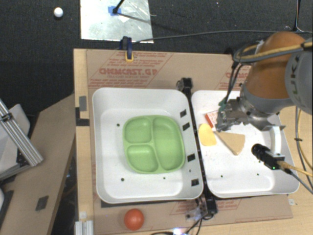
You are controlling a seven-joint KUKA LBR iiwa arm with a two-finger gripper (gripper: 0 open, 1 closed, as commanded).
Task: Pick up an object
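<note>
Reaching in from the right, the grey arm (274, 77) holds its pincer (224, 123) low over the right bin (244, 182), near that bin's left wall; whether its fingers are open or closed cannot be told (they are dark and blurred against the wrist). Just below the pincer lie a yellow piece (207, 135) and a tan wedge (233, 142), close together, with a red item (212, 118) partly hidden beside them; a green divided tray (153, 144) sits in the left bin (112, 180); an orange ball (133, 219) rests on the table (146, 67) in front of that bin.
</note>
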